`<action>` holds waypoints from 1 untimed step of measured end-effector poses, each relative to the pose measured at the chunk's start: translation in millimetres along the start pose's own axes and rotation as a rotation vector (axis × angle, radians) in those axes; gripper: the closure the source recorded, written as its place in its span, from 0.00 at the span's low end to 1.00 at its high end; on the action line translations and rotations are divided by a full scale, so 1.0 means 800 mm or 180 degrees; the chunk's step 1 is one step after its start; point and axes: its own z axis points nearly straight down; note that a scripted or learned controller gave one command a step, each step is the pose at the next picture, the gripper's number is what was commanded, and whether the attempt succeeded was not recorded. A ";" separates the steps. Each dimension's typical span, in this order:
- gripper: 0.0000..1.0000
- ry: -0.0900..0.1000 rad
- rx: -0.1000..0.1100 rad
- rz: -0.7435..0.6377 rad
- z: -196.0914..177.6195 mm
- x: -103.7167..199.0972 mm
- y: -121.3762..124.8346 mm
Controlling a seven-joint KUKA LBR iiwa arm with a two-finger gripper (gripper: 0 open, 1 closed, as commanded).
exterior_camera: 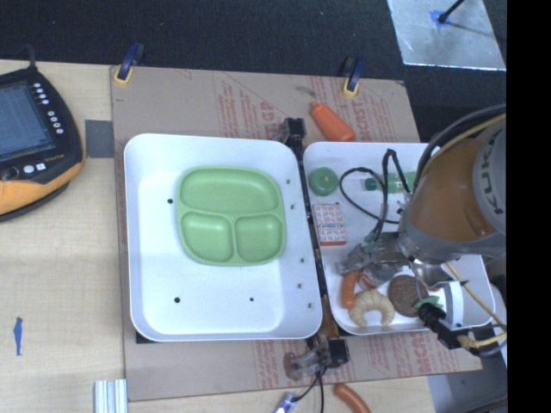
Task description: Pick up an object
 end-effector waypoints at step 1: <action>0.00 0.0009 0.0010 -0.0005 0.000 -0.010 -0.009</action>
